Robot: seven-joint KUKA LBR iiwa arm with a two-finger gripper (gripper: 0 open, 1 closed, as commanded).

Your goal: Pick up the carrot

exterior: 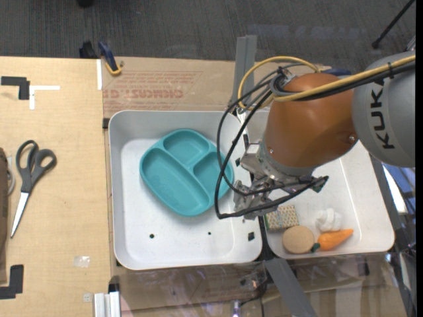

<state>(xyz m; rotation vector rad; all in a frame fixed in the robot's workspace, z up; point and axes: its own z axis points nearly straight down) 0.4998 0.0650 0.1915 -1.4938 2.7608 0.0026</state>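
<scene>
The carrot is a small orange toy with a green end, lying in the right bin near its front edge. It rests between a tan round ball and a white crumpled object. My gripper hangs low over the divide between the two bins, to the left of the carrot and apart from it. The orange wrist band and black cables hide the fingers.
A teal divided plate lies in the left bin. A speckled sponge block sits just right of the gripper. Scissors rest on the wooden board at the left. Cardboard lies behind the bins.
</scene>
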